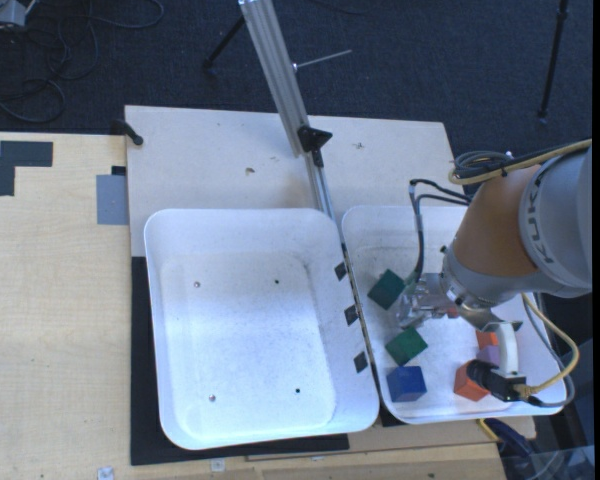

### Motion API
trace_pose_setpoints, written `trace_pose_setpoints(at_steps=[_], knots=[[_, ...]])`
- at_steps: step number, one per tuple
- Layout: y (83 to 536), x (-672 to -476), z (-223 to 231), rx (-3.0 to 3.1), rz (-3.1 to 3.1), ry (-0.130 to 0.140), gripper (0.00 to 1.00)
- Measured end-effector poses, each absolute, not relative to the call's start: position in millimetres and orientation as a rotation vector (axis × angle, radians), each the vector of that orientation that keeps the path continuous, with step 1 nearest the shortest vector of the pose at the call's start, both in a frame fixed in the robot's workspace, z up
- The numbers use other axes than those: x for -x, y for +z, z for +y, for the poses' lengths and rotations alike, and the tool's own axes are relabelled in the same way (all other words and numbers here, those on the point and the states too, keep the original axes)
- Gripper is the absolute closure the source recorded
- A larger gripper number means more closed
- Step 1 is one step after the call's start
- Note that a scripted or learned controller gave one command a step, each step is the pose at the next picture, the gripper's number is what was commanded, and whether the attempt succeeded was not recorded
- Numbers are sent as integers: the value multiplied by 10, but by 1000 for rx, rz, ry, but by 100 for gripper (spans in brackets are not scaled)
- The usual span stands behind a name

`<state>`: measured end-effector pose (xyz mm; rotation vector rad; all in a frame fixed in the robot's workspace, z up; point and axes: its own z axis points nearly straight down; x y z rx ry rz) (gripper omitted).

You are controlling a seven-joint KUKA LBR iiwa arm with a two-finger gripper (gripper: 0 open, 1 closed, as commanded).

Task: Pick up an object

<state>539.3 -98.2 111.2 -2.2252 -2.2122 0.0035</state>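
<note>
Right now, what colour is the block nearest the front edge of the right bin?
Blue. The block sits at the right bin's front-left corner, clearest in the camera view.

This is looking like a robotics lab or test cell rather than any home or shop. A grey industrial arm (pixel 540 233) with an orange band is reaching in from the right over a light wooden bench (pixel 50 298), where two shallow white bins (pixel 180 238) are sitting side by side on a pale board. An aluminium extrusion post (pixel 280 78) is rising from the board's far edge, the sort used for mounting sensors. Loose cables (pixel 40 58) are trailing over dark carpet beyond the bench's far edge, and a black stand leg (pixel 555 48) is standing at the far right corner. Plain coloured blocks (pixel 406 383) are lying in the right bin like test pieces.
</note>
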Motion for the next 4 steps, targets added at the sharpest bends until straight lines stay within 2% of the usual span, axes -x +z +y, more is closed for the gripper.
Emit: trace_pose_setpoints(at_steps=[1, 2, 3, 4], knots=[[927, -5351, -1056, 2221, -2219, -2, 100], [1269, -5268, -1271, 2224, -2220, 1, 100], [1246, -5262, -1263, 2224, -2216, 1, 0], [922, -4981, -1030, 2229, -2221, -4, 0]])
